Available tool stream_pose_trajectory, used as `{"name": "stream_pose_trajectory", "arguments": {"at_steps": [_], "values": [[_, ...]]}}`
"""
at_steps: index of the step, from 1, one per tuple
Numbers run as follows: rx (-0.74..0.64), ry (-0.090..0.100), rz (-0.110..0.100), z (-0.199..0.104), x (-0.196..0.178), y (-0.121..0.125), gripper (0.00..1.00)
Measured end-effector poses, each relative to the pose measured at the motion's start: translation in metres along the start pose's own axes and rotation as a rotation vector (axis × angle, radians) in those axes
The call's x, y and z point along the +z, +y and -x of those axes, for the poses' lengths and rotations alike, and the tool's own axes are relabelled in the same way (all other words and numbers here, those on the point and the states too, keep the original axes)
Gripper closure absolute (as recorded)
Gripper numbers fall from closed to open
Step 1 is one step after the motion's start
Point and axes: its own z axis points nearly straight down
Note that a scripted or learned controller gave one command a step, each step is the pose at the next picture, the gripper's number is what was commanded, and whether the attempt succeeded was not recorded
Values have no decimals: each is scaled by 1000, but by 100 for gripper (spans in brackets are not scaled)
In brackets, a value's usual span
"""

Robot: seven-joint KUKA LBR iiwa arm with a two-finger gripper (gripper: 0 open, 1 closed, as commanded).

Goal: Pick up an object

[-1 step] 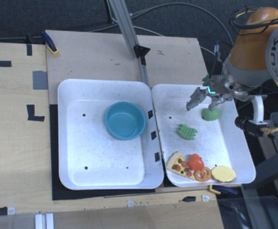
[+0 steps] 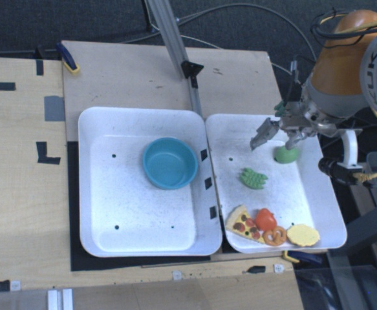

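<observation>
Jaws: we see the gripper (image 2: 277, 138) with its two fingers spread apart, nothing between them; one finger (image 2: 264, 135) slants toward the middle of the right bin, the other (image 2: 293, 141) points down at the green piece.
Gripper place: we find it over the far right part of the right bin (image 2: 230, 129), near that bin's far edge.
Arm: we see the arm (image 2: 343, 63) come in from the right, its orange band above the wrist.
Green piece: we see a light green round thing (image 2: 286, 154) near the right bin's right edge, just under the right-hand finger; whether they touch we cannot tell.
Leaf: we see a dark green toy leaf (image 2: 254, 178) near the middle of the right bin, apart from the gripper.
Pizza: we see a pizza slice (image 2: 243, 225) at the near edge of the right bin, toward its near left corner.
Tomato: we see a red piece (image 2: 265, 219) touching the pizza's right side.
Pretzel: we see a small brown pretzel (image 2: 275, 236) just in front of the tomato.
Yellow piece: we see a yellow round thing (image 2: 302, 235) near the near right corner, beside the pretzel.
Bowl: we see a blue bowl (image 2: 169, 163) upright in the left bin (image 2: 104, 173), somewhat right of its middle.
</observation>
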Motion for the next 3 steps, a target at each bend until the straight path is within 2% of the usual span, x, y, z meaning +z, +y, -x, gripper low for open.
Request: {"name": "stream_pose_trajectory", "arguments": {"at_steps": [2, 3], "values": [[-1, 1, -6, -7, 122, -4, 0], [0, -3, 7, -6, 163, -2, 0]]}}
